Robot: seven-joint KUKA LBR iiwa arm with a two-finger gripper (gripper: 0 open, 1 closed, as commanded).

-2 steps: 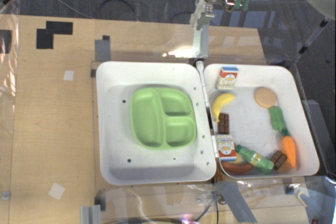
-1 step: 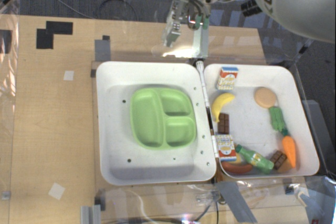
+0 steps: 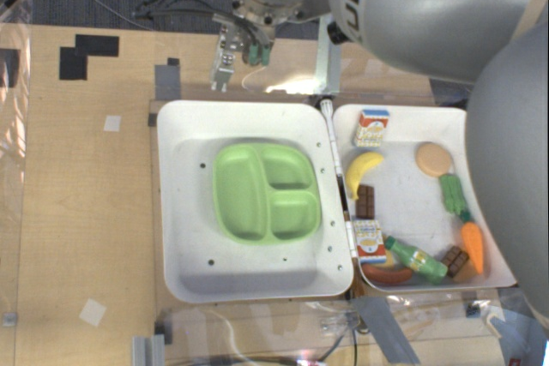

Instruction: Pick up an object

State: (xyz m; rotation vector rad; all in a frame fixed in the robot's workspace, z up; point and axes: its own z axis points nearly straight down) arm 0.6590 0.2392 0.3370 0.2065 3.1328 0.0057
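Yellow plastic banana (image 3: 363,171) in the right bin (image 3: 403,117) looked light, stiff and slick, so you should have pinched its middle; gripper (image 3: 240,56) hung empty, fingers apart.

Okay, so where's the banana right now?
The banana lies in the right-hand bin, against its left wall, just below the small juice carton and above the chocolate bar.

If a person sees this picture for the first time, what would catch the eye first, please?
Probably the big grey KUKA arm filling the upper right, with its gripper hanging beyond the far edge of the left bin. Next, the bright green divided plate lying alone in that bin, and the toy foods crowded in the right bin.
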